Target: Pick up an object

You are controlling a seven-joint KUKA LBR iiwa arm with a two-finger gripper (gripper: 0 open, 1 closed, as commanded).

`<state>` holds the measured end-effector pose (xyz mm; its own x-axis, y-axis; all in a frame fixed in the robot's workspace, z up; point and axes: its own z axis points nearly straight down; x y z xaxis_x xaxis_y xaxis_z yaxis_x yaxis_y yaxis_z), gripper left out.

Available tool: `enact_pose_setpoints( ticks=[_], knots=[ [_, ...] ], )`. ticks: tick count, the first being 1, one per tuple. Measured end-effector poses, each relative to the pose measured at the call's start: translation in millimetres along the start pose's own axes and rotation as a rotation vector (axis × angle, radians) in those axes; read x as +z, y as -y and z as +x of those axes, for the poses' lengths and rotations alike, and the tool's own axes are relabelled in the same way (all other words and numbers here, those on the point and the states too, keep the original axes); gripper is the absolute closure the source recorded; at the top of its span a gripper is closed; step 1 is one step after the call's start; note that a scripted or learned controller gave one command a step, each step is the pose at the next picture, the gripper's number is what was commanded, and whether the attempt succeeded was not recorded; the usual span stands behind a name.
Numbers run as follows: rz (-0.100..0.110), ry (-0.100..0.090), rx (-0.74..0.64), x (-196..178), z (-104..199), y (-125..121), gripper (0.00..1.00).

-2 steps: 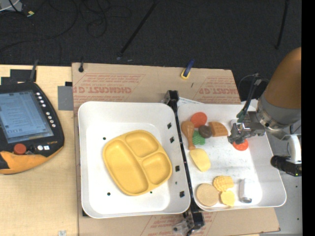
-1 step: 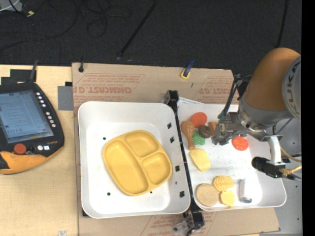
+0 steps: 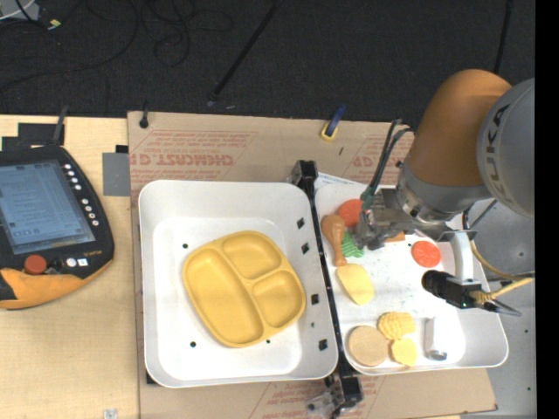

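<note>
**Green toy beside the gripper, nothing lifted yet**

Standing by the bench, I'd say the arm is at the point of settling onto a piece, and the job is to choose one and take it cleanly. The bottom of the right bin point(image 3: 476, 343) is crowded. A beige biscuit point(image 3: 368, 346) touches a small yellow piece point(image 3: 404, 351), a bumpy yellow piece point(image 3: 396, 325) sits just above them, and a grey piece point(image 3: 434, 339) lies to their right. Further up, a pale yellow lump point(image 3: 355, 284) sits near the bin's left wall.

The gripper point(image 3: 374, 225) is beyond all of those, low in the upper half of the bin. I cannot tell whether it is open or closed, because the dark metal gives nothing away, and I see nothing held in it. A good grab here would mean centring over a single piece, coming straight down, closing only once that piece is squarely inside, then lifting straight up. The pieces are packed tight, so catching two at once or shoving a neighbour aside looks like the main risk.

The likeliest target is the green piece point(image 3: 352, 249), just to the lower left of the gripper. It is very near, though I cannot tell if they touch. An orange-tan piece point(image 3: 333, 232) presses against its left side, and a red ball point(image 3: 349, 209) lies just up-left of the gripper. A red disc point(image 3: 426, 253) lies apart to the right on bare floor, and I judge it the easier pick.
</note>
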<state>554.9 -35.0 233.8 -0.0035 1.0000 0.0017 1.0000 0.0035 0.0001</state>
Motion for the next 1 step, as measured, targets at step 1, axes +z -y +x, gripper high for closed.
enact_pose_setpoints(
  ticks=[1],
  knots=[
    [0.004,0.001,0.002,9.7,26.4,-6.1,1.0]
  ],
)
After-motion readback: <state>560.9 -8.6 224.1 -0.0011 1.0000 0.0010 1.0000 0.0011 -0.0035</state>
